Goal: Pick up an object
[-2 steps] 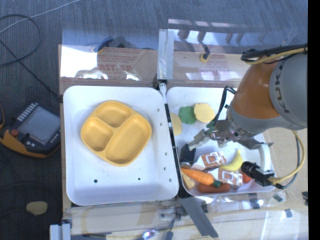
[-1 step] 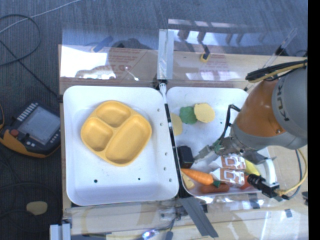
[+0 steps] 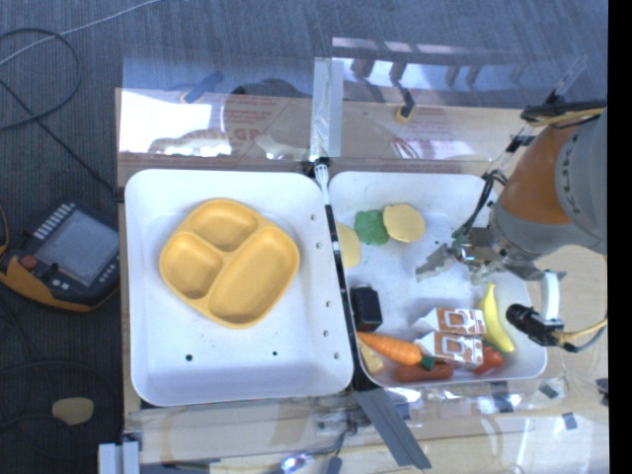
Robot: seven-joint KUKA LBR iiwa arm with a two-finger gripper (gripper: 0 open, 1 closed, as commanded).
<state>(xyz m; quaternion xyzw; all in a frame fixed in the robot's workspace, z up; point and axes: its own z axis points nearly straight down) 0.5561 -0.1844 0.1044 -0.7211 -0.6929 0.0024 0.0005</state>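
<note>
Yellow divided plate (image 3: 229,262) in a white bin (image 3: 148,363), orange carrot (image 3: 388,347), yellow banana (image 3: 496,319), green disc (image 3: 371,226).

My arm reaches in from the right (orange band showing), my claw (image 3: 441,257) spread open, holding nothing.

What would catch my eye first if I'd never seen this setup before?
Probably the big yellow divided plate, alone in the left bin. Next, the grey-and-orange arm reaching in from the right, its gripper hovering over the right bin, where a carrot, banana and other toy foods lie.
</note>
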